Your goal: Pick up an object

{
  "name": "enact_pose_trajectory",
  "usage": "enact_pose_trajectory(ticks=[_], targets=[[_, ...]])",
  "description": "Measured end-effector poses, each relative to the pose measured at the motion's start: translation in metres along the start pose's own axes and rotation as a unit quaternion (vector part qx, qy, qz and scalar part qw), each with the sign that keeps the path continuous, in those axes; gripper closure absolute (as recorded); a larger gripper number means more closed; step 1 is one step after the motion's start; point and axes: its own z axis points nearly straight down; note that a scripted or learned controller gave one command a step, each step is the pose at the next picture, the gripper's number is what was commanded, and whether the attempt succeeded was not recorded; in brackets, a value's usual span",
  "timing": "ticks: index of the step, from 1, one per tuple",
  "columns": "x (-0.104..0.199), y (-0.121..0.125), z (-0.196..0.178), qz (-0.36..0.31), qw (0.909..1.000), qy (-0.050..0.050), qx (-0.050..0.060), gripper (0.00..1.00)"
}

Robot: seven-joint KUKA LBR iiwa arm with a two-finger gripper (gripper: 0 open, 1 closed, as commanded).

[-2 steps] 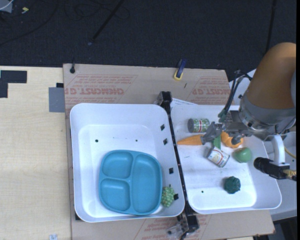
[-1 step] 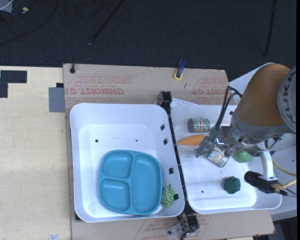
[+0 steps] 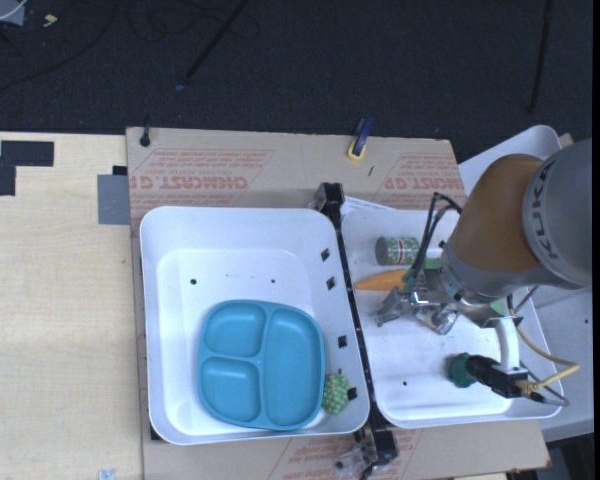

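Note:
My gripper (image 3: 394, 310) hangs low over the left half of the right bin (image 3: 420, 408), pointing toward the divider between the bins. An orange carrot (image 3: 380, 280) lies just above it, close to its tip; whether they touch is unclear. A small can with a green and white label (image 3: 398, 250) lies on its side further back. A dark green round thing (image 3: 462, 370) rests near the bin's front right, below the wrist. Nothing is visibly held.
The left bin (image 3: 170, 268) holds a blue divided plate (image 3: 260, 363) and a small bunch of green grapes (image 3: 335, 393) at its front right corner. The arm's grey and orange body (image 3: 510, 228) covers the right bin's far right side.

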Motion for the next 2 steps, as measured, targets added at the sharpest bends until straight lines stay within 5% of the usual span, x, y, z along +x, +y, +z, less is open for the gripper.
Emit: enact_pose_trajectory(ticks=[1,2], targets=[[0.002,0.000,0.040,0.000,1.0000,0.000,-0.001,0.00],[0.000,0.000,0.028,0.004,1.0000,0.000,-0.002,1.00]])
